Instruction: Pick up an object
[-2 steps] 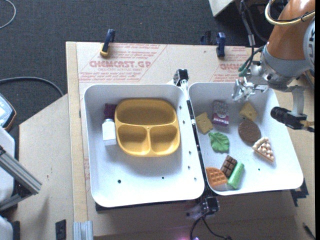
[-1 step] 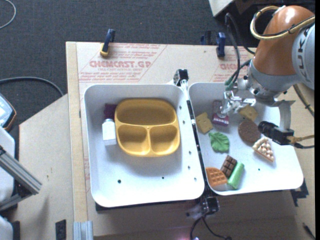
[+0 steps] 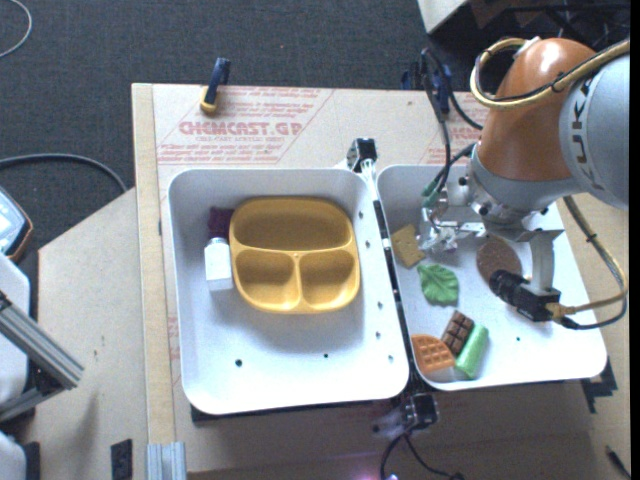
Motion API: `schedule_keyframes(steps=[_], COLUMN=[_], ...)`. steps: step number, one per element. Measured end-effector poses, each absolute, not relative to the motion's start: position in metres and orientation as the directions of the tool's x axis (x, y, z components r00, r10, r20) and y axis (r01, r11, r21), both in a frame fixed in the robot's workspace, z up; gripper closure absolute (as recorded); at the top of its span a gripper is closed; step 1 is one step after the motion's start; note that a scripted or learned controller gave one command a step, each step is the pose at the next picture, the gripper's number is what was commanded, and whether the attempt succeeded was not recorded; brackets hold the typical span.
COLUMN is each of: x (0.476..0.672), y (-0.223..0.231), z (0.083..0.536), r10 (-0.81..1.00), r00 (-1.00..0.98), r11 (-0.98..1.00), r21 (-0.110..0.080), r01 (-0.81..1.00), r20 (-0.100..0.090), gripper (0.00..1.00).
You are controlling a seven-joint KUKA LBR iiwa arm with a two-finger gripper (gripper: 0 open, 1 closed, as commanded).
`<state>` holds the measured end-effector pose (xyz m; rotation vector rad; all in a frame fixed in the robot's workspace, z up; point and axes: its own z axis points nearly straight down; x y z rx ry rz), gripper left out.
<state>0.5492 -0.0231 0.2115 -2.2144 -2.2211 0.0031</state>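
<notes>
The worktop (image 3: 150, 268) was covered by a pale sheet printed in red; "CHEMCAST GP" could be read on it beyond the far edge of the left bin, and the smaller lines beneath were too blurred to be made out. Part of a dark lettered mark, seemingly "KU", was seen on the grey arm (image 3: 590, 118) at the right edge.

The left bin (image 3: 190, 298) was occupied by a yellow divided tray (image 3: 294, 253), set with three compartments, none of which was seen to hold anything. A small white bottle (image 3: 218, 263) stood just beside the tray's left edge, and a dark maroon item (image 3: 220, 218) lay just beyond it, towards the far wall.

The right bin (image 3: 580, 338) held the smaller things. A tan piece (image 3: 405, 246) lay against its left wall, a green leaf-shaped item (image 3: 439, 283) was placed near the middle, and a brown round disc (image 3: 497, 260) lay to the right. At the near end a waffle-like orange piece (image 3: 431, 353), a chocolate-coloured bar (image 3: 457, 332) and a light green cylinder (image 3: 472, 351) were grouped close together.

The tool (image 3: 440, 236) was lowered into the far part of the right bin, between the tan piece and the disc. Whether it was wide, narrow or holding anything could not be told.
</notes>
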Motion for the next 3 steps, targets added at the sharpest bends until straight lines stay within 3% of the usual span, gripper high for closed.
schedule_keyframes(steps=[1,2,3], x=[0.511,0.504,0.512], y=[0.01,0.008,0.003], z=[0.235,0.216,0.233], r10=[1.0,1.0,1.0], r00=[-0.004,0.001,0.0], r11=[0.004,-0.001,0.0], r21=[-0.004,-0.005,0.003], r01=[1.0,1.0,1.0], r20=[0.003,0.001,0.0], gripper=[1.0,1.0,1.0])
